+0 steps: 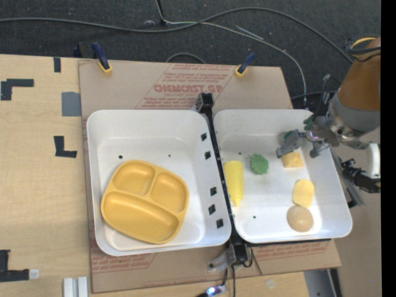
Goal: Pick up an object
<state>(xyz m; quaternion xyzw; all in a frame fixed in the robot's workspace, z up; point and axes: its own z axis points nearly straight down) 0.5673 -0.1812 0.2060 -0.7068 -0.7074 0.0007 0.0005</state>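
Claw [301,142] of mine hangs over the upper right part of the right bin [247,231], fingers spread and holding nothing, one dark finger [288,144] to the left and the other toward the wrist; the small yellow block [292,159] lies just below and between them, resting on the bin floor near the far right corner. That block is my likeliest target for the pickup. I judge it light, fairly stiff and probably smooth-faced, so a grip across its two opposite flat sides, taken low on the body, should hold better than a pinch at a corner. It looks roughly square in outline, its edges turned slightly off the bin walls, with no clear long axis. Other candidates lie in the same bin: a green knobbly piece [258,163] near the middle, likely soft and easy to bite into; a long yellow piece [234,180] beside the divider, its long axis running front to back along that wall, best taken across its narrow width; a pale yellow oval [303,192] and a tan round object [300,218] toward the near right, both rounded and, I judge, apt to slip. A yellow compartment plate [145,201] sits in the left bin [99,129] on the desk [37,184].
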